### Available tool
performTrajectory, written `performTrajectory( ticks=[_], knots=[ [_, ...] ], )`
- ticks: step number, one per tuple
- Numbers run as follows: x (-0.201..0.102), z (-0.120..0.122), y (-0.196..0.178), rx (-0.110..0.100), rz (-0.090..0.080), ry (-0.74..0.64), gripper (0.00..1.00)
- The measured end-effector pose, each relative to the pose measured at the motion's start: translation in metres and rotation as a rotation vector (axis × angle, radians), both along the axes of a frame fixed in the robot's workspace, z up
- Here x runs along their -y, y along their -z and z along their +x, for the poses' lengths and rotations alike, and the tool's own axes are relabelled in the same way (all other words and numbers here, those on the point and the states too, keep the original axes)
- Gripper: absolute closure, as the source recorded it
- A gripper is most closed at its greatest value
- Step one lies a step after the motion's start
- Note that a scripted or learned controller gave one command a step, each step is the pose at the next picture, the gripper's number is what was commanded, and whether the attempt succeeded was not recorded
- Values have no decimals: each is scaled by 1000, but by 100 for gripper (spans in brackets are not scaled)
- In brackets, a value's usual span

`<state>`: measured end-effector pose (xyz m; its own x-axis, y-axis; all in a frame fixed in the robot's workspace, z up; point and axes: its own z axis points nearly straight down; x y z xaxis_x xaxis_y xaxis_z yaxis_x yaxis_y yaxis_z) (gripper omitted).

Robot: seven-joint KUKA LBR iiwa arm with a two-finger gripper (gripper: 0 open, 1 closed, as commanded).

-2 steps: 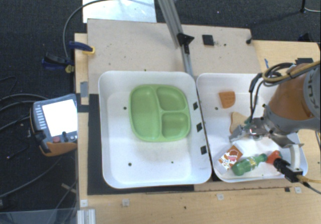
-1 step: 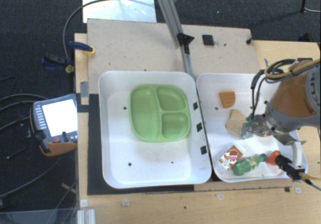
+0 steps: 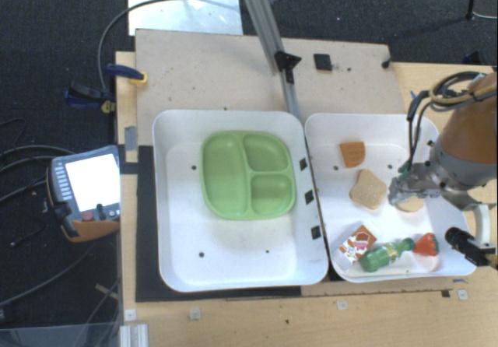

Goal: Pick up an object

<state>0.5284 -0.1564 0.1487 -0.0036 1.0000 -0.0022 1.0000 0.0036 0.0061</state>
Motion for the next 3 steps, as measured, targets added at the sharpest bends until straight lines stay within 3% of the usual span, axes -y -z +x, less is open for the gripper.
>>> performTrajectory(
  ticks=[2, 3],
  knots=[
    [1, 3, -109, 1, 0, -2, 100],
    [-56, 9, -113, -3, 4, -7, 100]
  ],
)
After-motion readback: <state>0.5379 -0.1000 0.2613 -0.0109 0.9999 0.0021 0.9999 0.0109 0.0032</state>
